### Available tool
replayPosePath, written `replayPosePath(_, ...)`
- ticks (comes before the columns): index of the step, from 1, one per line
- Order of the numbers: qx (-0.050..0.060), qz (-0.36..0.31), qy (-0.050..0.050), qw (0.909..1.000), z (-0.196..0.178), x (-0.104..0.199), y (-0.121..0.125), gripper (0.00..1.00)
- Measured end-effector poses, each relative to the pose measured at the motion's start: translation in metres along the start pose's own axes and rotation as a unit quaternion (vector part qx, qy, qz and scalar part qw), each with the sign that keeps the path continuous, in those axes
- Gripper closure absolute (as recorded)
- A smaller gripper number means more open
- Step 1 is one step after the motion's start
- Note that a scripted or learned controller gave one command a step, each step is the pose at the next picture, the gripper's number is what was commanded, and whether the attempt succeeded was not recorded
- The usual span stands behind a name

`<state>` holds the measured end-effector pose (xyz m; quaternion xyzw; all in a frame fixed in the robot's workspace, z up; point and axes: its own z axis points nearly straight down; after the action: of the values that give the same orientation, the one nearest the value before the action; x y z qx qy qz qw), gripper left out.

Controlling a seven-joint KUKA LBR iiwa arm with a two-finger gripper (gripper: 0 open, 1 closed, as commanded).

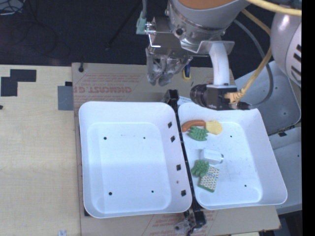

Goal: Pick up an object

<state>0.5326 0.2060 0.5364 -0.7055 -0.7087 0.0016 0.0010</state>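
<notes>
White plastic of the left bin [93,132] carries no load. In the right bin [256,146] lie the objects: an orange piece [192,124], a yellow piece [214,128], green pieces [198,133], a white block [212,156], a patterned tile [209,181]. The gripper [162,73] hangs high above the bins' far edge; how its jaws stand I cannot tell. I judge the pick is not yet done.

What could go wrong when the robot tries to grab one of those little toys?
The toys lie bunched together in the right bin: the orange piece, a green piece and a yellow piece touch, so the gripper might nudge or catch two at once. The white block could blend into the white bin. Lower toys sit close to the divider, which might block a finger.
</notes>
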Motion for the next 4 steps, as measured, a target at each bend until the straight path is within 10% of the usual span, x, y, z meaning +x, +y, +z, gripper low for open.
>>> replayPosePath(1, 0.003, 0.001, -0.001, 1.0, 0.032, 0.004, -0.057, 1.0)
replayPosePath(3, 0.004, -0.004, -0.002, 1.0, 0.011, 0.006, -0.055, 1.0)
replayPosePath(4, 0.005, -0.004, -0.002, 1.0, 0.012, 0.006, -0.055, 0.0)
